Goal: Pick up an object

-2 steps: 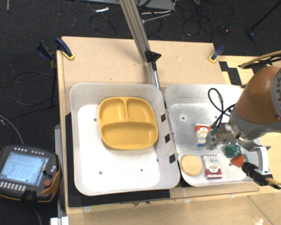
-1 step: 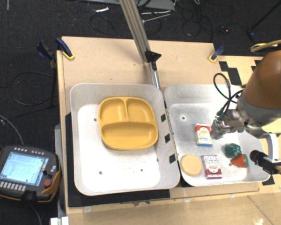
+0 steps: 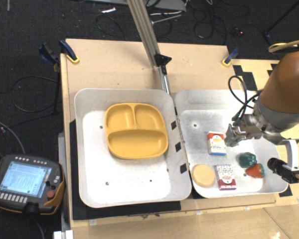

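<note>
Nearest me in the right bin [image 3: 199,106] lie a small red-and-white box [image 3: 225,177] and a round tan disc [image 3: 204,175]. Just behind, the hand [image 3: 232,135] hovers beside a white carton [image 3: 217,143]; I cannot tell its grip. A yellow divided plate [image 3: 136,130] fills the left bin [image 3: 89,148].
</note>
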You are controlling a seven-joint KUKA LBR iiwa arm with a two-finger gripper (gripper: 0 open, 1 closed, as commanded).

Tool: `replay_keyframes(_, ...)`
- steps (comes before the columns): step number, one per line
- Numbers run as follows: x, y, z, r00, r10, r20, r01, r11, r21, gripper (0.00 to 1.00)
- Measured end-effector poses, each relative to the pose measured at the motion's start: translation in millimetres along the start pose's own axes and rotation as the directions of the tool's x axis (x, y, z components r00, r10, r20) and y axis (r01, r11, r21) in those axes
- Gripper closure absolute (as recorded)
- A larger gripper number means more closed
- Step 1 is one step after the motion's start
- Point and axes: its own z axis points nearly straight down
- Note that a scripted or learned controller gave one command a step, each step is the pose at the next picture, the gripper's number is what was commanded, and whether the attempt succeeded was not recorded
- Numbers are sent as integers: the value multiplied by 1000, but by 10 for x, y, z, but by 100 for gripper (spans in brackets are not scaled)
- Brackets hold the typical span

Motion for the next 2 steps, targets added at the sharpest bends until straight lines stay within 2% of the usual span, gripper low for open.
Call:
replay_keyframes(1, 475, 260, -132, 1000, -5, -2, 5, 1000, -1, 100)
replay_keyframes(2, 958, 460, -50, 1000, -5, -2, 5, 1000, 1, 100)
